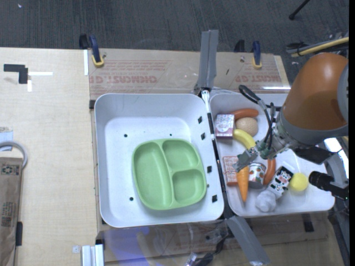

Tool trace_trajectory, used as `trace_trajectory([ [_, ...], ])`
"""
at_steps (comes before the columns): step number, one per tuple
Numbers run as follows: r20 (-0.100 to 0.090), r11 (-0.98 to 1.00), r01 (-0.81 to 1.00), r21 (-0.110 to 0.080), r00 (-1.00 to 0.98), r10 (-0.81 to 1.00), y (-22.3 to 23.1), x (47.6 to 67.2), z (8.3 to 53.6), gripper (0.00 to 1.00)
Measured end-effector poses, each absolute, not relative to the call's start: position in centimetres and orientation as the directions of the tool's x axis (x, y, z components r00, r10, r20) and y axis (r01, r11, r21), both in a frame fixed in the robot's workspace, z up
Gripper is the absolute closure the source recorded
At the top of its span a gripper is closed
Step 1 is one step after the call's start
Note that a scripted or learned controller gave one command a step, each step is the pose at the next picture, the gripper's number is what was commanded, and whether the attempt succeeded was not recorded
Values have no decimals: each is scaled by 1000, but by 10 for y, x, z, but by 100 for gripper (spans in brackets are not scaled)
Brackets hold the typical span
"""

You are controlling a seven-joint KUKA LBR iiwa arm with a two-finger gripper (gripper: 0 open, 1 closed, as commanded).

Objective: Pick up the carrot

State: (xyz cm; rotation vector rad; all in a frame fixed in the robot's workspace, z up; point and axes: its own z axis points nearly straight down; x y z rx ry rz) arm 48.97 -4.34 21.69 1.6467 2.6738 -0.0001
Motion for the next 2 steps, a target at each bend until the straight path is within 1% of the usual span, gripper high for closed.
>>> trace_trajectory([
  [1,0,691,723,0,-691,723,-48,479,191,0],
  [2,1,848,530,0,-848,530,-100,477,91,0],
])
